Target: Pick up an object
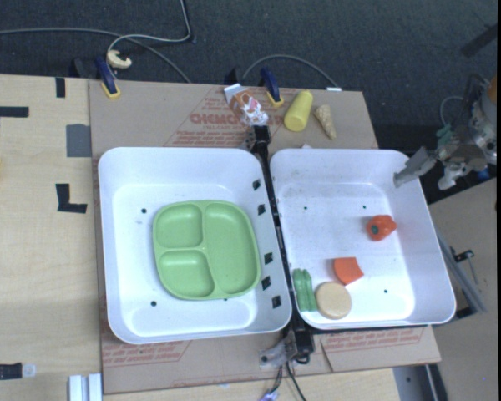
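A: The bench is light wood, with a brown cardboard sheet (225, 124) under two white bins, and dark floor behind it.

B: And the gripper (411, 170)?

A: It is at the upper right corner of the right bin (317, 174), just over the rim. It is too blurred and small; I cannot tell how the fingers stand. I see nothing between them.

B: What lies near it?

A: Inside the right bin, an orange-red object (382, 227) is the nearest, but apart from the gripper. Further down is an orange wedge (346, 269), then a tan round piece (333, 300) touching a green piece (302, 290) at the bin's lower left.

B: And the left bin (121, 182)?

A: It holds a green divided plate (206, 250). Behind the bins, on the cardboard, lies a yellow object (298, 110).
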Controlling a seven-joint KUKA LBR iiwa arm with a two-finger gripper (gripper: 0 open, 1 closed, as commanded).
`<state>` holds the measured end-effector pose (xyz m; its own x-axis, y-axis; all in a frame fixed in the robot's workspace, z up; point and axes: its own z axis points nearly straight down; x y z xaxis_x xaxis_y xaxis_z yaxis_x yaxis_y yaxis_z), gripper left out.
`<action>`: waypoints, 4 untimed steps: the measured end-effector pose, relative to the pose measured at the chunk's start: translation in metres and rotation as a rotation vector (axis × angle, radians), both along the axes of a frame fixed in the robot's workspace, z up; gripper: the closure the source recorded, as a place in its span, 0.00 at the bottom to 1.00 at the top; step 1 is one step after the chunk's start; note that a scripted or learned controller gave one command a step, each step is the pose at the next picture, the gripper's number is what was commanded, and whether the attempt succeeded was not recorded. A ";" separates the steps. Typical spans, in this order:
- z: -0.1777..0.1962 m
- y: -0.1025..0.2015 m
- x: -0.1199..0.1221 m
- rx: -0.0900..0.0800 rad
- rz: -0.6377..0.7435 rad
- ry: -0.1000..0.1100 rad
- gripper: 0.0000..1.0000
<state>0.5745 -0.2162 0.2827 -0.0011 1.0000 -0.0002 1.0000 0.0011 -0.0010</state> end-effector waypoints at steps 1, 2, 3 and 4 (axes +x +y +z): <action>-0.196 0.002 -0.034 0.000 0.000 -0.003 0.00; -0.196 0.109 -0.012 0.002 0.003 -0.006 0.00; -0.196 0.096 -0.077 -0.002 -0.001 -0.005 0.00; -0.087 0.050 0.007 -0.002 0.000 -0.002 0.00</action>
<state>0.5820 -0.1661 0.1957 -0.0009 1.0000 -0.0020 1.0000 0.0009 0.0011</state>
